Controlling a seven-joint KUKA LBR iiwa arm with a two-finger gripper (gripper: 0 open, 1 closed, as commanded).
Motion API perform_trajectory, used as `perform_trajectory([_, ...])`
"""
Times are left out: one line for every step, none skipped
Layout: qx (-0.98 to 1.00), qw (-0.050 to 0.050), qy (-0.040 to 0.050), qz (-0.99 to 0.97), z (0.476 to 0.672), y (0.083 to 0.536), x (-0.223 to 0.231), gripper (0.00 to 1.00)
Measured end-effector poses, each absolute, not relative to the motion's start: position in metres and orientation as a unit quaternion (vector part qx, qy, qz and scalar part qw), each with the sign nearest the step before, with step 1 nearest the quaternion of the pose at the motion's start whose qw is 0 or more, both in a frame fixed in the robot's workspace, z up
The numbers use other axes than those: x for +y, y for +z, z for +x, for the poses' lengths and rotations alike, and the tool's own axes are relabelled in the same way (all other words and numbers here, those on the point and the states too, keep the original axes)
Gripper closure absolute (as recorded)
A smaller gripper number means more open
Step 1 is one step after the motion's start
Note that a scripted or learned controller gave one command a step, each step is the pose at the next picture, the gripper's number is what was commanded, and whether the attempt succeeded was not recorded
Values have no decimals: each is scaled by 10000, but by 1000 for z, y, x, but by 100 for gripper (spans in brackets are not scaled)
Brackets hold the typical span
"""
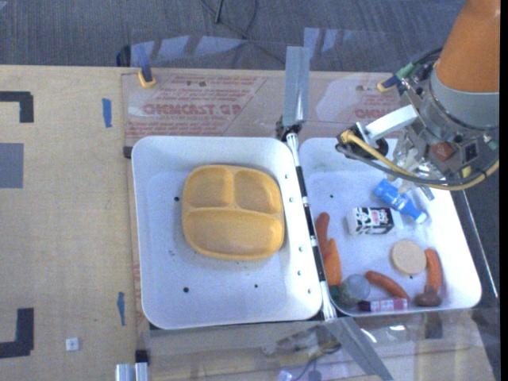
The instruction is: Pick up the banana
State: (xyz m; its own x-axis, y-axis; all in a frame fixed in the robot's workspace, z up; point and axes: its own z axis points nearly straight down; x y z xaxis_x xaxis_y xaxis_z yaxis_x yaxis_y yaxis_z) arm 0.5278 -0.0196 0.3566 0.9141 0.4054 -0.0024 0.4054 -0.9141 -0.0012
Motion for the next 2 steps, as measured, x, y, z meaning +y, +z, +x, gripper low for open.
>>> perform_trajectory([-2111, 1, 11, -9775, 572, 388, -73, 100])
perform_trajectory([-2404, -1, 6, -9707, 612, 411, -135, 100])
